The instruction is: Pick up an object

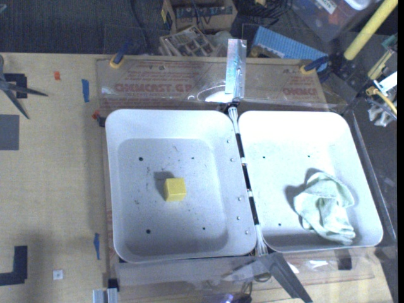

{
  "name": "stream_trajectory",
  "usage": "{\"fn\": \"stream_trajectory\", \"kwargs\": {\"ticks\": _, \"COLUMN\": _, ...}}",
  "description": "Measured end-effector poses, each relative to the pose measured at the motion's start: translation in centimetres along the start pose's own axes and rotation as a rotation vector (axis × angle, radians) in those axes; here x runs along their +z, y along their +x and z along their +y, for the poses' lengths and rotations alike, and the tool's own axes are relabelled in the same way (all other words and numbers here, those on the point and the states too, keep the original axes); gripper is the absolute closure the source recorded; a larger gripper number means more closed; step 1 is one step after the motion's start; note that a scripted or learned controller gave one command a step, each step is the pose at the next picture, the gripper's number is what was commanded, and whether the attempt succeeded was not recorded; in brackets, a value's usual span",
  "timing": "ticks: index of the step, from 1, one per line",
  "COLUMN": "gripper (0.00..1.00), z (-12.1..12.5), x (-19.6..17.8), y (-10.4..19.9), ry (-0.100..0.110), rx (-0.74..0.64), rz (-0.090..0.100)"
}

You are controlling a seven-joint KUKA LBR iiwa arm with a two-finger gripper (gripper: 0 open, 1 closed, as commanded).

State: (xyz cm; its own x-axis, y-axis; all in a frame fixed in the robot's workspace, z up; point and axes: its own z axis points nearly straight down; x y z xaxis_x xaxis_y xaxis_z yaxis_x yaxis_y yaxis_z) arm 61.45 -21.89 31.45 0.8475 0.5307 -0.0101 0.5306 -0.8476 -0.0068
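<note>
yellow block (175,189) mid-bin, cloth (325,207) near rim

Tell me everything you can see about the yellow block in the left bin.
The yellow block is a small cube-like piece, plain yellow, material unclear, maybe foam or plastic. It sits flat on the speckled floor of the left bin, near the middle, slightly turned against the bin's edges. It casts a shadow to its upper left. Nothing else touches it.

Colours, markings — not discernible here.
</note>
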Motion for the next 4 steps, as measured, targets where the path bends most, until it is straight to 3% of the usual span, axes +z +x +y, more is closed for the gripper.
{"fn": "stream_trajectory", "kwargs": {"ticks": 1, "gripper": 1.0, "z": -10.2, "x": -0.6, "y": 5.2, "ry": 0.002, "rx": 0.27, "rz": 0.001}}
{"fn": "stream_trajectory", "kwargs": {"ticks": 2, "gripper": 1.0, "z": -3.7, "x": 5.8, "y": 3.8, "ry": 0.003, "rx": 0.362, "rz": 0.001}}
{"fn": "stream_trajectory", "kwargs": {"ticks": 3, "gripper": 1.0, "z": -5.4, "x": 0.6, "y": -8.4, "ry": 0.002, "rx": 0.274, "rz": 0.003}}
{"fn": "stream_trajectory", "kwargs": {"ticks": 4, "gripper": 1.0, "z": 0.2, "x": 3.7, "y": 0.5, "ry": -0.001, "rx": 0.337, "rz": 0.004}}
